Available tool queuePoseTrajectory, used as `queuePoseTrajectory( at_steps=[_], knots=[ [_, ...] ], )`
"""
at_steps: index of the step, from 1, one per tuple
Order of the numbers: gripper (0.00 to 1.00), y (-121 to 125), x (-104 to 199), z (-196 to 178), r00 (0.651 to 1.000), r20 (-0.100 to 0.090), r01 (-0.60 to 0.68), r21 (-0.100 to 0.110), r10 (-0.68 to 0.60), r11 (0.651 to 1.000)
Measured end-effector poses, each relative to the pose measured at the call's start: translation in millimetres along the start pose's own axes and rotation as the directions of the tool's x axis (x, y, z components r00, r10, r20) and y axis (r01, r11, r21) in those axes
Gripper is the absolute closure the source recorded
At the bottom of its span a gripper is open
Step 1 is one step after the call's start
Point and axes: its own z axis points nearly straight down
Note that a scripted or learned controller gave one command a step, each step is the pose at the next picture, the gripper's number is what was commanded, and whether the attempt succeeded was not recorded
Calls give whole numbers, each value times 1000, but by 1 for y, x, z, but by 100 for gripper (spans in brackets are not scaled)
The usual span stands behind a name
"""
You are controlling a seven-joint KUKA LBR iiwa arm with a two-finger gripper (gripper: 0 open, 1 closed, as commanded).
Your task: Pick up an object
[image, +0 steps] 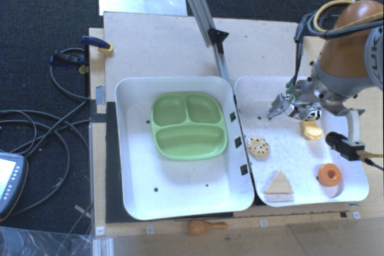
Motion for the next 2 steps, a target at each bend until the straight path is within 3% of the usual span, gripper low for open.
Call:
queuePoseTrajectory(
  at_steps=[1, 2],
  knots=[
    [0, 0, 0, 0, 1000, 0, -2, -1, 2, 1000],
    [0, 1, 0, 63, 1000, 0, -4, 6, 4, 1000]
  ],
)
